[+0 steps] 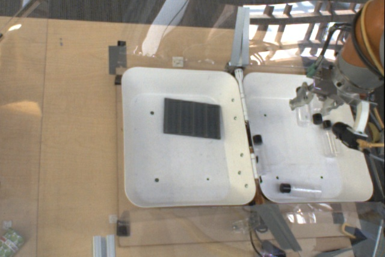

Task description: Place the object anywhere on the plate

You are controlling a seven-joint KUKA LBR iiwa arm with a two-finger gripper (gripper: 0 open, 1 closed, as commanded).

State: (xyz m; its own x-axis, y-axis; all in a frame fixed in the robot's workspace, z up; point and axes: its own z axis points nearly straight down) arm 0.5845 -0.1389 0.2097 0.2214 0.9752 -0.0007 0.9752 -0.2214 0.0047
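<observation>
Pale wood-grain laminate covers the counter, and dark ribbed carpet lies beyond its far edge. On it sit two shallow white bins with rounded corners, side by side. The object, a slim clear plastic tube with a black cap at one end, lies flat near the front wall of the right bin, resting on the speckled white floor. Up and to the right of the tube, the gripper hangs over the same bin, its pale translucent fingers set apart and pointing down, nothing between them. Grey metal and an orange band rise behind it. A small black knob sits up and left of the tube, by the wall between the bins. Farther left of the tube, the plate, a dark grey ribbed rectangle, lies flat in the left bin.
</observation>
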